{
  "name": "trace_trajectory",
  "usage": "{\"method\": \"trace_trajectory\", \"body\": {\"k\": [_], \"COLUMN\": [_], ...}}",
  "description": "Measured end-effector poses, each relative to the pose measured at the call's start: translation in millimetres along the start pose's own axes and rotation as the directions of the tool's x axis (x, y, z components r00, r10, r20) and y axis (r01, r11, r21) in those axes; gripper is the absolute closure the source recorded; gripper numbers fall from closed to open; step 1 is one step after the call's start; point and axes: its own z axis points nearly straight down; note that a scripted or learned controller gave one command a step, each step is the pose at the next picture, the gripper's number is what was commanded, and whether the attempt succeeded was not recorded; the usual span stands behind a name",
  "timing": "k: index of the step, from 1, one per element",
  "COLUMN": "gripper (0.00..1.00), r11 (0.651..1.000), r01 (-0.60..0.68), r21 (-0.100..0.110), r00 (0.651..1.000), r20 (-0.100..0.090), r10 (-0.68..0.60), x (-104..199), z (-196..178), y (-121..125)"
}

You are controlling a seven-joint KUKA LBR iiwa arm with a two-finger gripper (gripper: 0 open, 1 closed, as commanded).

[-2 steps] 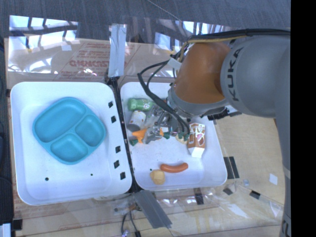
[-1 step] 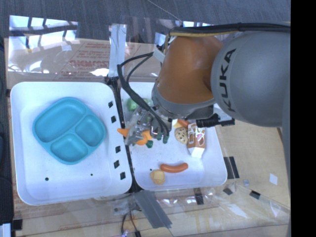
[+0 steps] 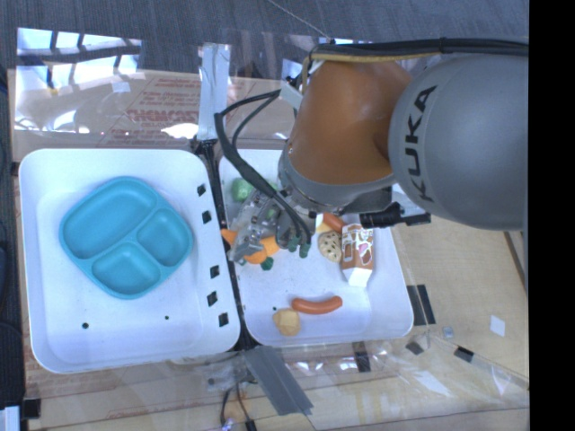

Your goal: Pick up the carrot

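The carrot [image 3: 258, 257] is an orange piece lying at the left side of the right bin [image 3: 391, 303], close to the divider between the bins. The gripper [image 3: 262, 233] hangs directly over it, low in the bin, and its metal parts cover most of the carrot. Orange shows at the left of the gripper and just below it. The arm's big grey and orange wrist [image 3: 359, 124] hides the back of the right bin.
A blue divided plate [image 3: 126, 236] lies in the left bin [image 3: 54, 330]. The right bin also holds a green item [image 3: 241, 189], a cookie [image 3: 329, 246], a small carton [image 3: 358, 254], a sausage [image 3: 316, 305], a tan ball [image 3: 287, 321] and an orange piece [image 3: 332, 223].
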Motion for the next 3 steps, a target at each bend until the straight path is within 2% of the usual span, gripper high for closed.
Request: {"method": "trace_trajectory", "body": {"k": [1, 2, 3], "gripper": [1.0, 1.0, 1.0], "r11": [1.0, 0.987, 0.869], "r01": [0.01, 0.163, 0.494], "r21": [0.001, -0.001, -0.002], "r00": [1.0, 0.987, 0.869], "r20": [0.0, 0.001, -0.003], "r10": [-0.01, -0.163, -0.494], "x": [-0.1, -51.1, -0.2], "z": [-9.7, -34.3, -14.5], "y": [2.0, 21.6, 21.3]}}
